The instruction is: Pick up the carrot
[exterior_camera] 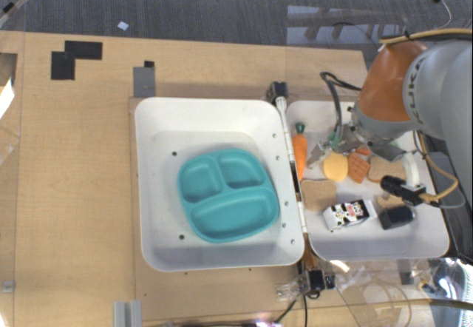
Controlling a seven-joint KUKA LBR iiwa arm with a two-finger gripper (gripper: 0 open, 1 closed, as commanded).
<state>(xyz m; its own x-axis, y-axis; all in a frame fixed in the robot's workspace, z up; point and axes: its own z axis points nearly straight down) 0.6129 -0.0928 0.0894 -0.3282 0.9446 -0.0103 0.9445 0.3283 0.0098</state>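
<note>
Carrot point(299, 154) lies in the right bin point(384, 248), tight along its left wall, long axis running far to near with the green top at the far end. The gripper point(341, 139) hangs just to its right, above the yellow piece point(335, 167). I cannot tell how its tips are set. Any reach, I judge, must shift left toward that wall.
</note>
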